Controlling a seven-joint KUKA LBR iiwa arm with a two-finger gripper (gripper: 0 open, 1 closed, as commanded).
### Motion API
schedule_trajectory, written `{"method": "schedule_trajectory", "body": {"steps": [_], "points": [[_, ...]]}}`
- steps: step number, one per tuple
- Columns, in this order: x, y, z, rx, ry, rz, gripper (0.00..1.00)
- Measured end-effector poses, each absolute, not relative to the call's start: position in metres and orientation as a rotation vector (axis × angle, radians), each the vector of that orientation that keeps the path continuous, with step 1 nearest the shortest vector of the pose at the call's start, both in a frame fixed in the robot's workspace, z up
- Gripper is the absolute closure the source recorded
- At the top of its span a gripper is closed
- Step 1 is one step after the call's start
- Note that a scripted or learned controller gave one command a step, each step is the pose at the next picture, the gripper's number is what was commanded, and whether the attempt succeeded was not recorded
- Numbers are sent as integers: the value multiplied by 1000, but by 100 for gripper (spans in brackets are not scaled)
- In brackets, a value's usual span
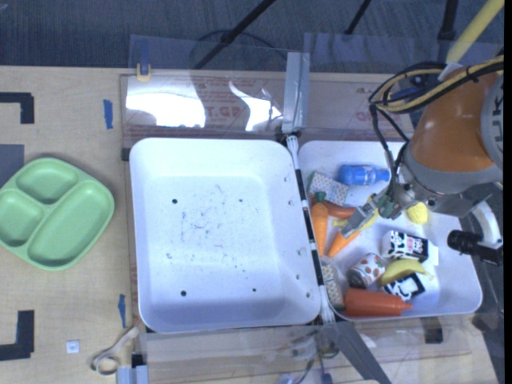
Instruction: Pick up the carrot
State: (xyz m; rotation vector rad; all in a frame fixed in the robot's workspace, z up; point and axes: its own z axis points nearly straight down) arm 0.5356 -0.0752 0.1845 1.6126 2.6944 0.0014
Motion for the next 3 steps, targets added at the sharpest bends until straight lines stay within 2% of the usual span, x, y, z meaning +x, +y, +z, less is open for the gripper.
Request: {"method": "schedule_trajectory", "body": {"steps": [1,2,3], "points": [[538,-106,87,1420,2795,4,0],[538,-107,96,1423,2791,6,100],[524,-38,185,1332,2844,2,100]]}}
